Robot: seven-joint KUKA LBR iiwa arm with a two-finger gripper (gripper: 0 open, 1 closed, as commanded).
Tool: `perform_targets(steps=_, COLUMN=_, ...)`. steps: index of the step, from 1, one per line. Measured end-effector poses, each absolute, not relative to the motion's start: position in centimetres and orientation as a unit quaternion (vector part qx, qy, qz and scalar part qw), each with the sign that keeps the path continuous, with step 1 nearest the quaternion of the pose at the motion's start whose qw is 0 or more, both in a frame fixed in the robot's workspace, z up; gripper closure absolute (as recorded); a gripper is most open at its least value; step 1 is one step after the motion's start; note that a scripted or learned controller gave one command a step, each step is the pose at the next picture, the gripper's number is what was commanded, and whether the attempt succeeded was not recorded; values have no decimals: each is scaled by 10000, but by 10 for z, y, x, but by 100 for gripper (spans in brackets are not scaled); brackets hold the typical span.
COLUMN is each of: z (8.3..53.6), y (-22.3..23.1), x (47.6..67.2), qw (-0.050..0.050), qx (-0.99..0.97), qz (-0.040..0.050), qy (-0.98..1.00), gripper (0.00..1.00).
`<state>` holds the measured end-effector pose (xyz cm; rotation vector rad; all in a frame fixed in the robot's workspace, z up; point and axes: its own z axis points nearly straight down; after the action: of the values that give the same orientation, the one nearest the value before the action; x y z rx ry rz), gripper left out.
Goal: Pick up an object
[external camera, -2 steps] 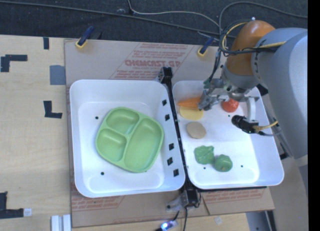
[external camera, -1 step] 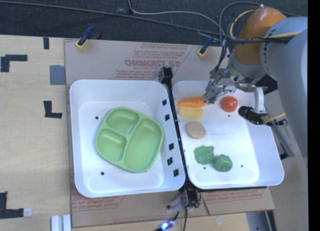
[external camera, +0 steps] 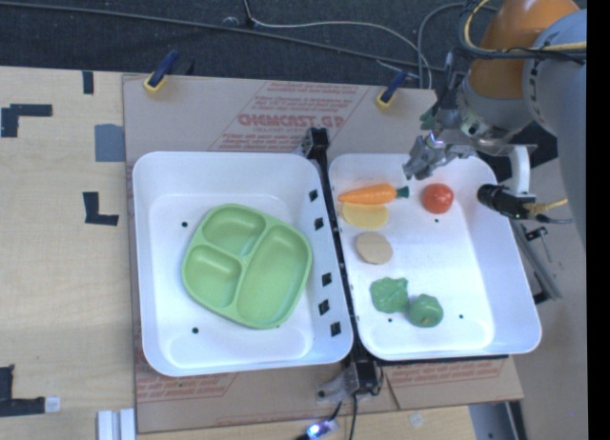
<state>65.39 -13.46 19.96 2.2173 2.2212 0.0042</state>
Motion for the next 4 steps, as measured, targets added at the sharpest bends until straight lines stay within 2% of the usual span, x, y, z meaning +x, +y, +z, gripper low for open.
perform_targets(steps=1, z=260, y=-139, x=650, qw=22, qx=7065, qz=15, qy=7077, gripper=100)
perform_targets(steps=3, z=260, y=-41, x=610, qw=-13, qx=7050, qz=-3, qy=7092, gripper=100)
perform_targets(steps=4, z=259, y=4, x=600, qw=-14, qx=7052, qz=-6, qy=7090, gripper=100)
